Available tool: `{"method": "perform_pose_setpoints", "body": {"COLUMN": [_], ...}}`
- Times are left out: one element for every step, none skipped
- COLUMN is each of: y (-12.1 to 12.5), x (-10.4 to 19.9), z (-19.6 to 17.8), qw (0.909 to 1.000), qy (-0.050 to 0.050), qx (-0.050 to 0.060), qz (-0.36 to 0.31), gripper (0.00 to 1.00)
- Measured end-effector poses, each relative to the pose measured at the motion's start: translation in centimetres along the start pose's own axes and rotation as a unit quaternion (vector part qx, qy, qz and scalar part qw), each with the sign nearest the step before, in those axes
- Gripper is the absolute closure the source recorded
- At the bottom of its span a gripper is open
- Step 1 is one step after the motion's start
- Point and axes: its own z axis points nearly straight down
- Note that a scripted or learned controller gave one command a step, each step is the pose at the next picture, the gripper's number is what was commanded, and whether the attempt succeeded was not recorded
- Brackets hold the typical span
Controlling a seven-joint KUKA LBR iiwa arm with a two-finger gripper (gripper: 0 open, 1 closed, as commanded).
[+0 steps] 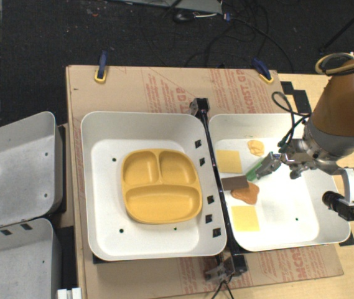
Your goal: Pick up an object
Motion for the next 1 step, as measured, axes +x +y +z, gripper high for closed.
{"method": "perform_pose_setpoints", "body": {"y": [0.30], "x": [0.01], "z": [-0.63], "qw": [1.0000], "qy": [-0.001], "qx": [-0.006], "qz": [-0.001], "gripper": [0.00]}}
